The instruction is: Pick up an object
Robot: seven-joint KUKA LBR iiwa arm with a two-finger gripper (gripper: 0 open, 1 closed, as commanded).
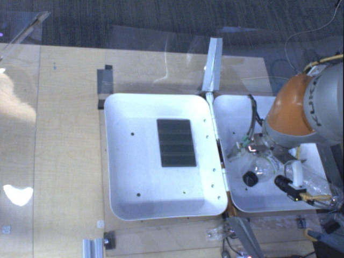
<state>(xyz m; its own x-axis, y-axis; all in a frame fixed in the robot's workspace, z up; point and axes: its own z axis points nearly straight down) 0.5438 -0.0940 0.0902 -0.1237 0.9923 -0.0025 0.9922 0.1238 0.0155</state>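
Plenty of open white floor in the left bin [123,160] on all sides of one dark ribbed slab [176,142], flat at the centre and well apart from every wall. Tighter in the right bin [236,112]: crowded near half, bare far-left corner. Two bins, one slab, and one small black round thing [250,178] in the right bin's near half, not far from the shared rim. Just beyond it, one gripper [256,153]; cannot tell whether open or closed, or touching anything.
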